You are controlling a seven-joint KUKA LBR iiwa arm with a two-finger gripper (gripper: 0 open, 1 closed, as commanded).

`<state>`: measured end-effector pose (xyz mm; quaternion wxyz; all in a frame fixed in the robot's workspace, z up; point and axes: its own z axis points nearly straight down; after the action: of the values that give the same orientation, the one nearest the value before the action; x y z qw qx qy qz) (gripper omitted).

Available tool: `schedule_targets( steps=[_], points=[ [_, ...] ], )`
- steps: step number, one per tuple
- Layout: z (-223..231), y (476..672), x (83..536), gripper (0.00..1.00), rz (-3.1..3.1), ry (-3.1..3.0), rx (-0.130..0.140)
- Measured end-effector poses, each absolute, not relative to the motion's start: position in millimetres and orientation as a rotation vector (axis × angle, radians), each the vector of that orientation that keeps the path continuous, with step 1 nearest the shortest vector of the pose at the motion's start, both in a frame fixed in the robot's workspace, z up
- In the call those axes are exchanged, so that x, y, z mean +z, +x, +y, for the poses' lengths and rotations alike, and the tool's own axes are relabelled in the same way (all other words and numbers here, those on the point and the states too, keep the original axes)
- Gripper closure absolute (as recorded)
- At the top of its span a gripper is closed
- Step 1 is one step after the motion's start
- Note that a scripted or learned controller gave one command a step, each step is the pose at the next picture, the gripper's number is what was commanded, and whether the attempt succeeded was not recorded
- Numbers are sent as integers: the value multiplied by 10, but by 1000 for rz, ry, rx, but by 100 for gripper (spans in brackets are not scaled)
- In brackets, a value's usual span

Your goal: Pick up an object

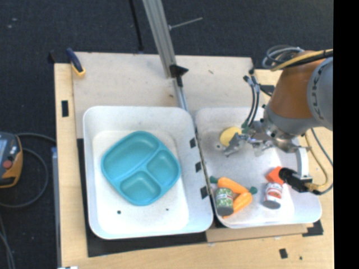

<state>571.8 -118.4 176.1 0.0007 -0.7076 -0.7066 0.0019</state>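
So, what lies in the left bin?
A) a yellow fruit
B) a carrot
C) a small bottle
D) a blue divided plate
D: the blue divided plate lies in the left bin, while the carrot, the yellow fruit and the small bottle are in the right bin.
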Motion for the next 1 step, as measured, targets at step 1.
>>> schedule_targets(
  steps=[1],
  points=[
    [-1284,5742,1179,0,-2219,-2222,6]
  ],
)
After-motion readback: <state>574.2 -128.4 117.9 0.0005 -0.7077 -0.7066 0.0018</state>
